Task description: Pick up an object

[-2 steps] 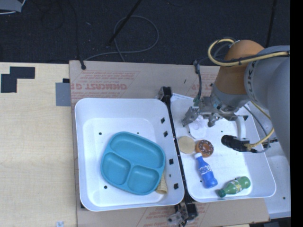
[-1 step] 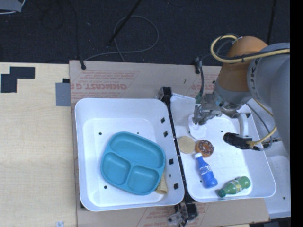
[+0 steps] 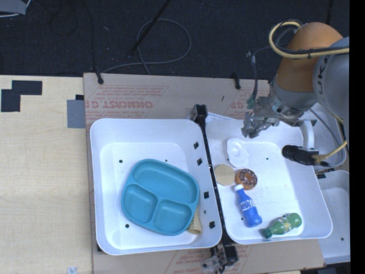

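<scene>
My gripper (image 3: 251, 129) hangs over the back edge of the right bin (image 3: 319, 210), near its far left corner, and I cannot tell how it stands from this angle (the wrist hides most of it). Nothing shows between it and the bin floor.

In the right bin, just below and left of my gripper, lies a small white lid-like piece (image 3: 237, 150). Nearer the front sits a tan round disc (image 3: 223, 174) touching a sprinkled doughnut (image 3: 246, 179) on its right. A blue bottle (image 3: 247, 205) lies just in front of the doughnut, cap toward it. A green bottle (image 3: 283, 225) lies on its side near the front right corner, apart from the blue one.

The left bin (image 3: 108, 147) holds a blue divided plate (image 3: 161, 196), with a tan cone-like piece (image 3: 195, 226) peeking from under its front right edge. Both bins rest on the counter (image 3: 40, 170).
</scene>
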Motion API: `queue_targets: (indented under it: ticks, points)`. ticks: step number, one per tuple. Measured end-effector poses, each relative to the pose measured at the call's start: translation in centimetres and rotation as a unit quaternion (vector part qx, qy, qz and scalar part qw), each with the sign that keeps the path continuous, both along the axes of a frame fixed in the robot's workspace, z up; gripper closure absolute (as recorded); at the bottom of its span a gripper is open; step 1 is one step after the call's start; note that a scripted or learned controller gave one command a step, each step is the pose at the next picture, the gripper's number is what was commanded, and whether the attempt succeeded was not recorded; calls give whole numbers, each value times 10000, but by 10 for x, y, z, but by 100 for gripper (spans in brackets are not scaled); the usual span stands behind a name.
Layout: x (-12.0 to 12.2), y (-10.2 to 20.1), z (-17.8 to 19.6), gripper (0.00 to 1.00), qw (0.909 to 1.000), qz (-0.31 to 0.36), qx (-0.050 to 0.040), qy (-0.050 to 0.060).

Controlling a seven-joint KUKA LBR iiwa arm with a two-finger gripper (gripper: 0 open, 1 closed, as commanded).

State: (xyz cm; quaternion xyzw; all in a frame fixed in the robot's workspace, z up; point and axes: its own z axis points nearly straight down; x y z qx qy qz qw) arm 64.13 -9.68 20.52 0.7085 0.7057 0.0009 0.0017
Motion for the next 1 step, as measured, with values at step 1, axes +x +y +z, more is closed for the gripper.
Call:
queue_targets:
  ticks: [1]
  points:
    - [-9, -1, 51, 100, 10000, 0, 4, 5]
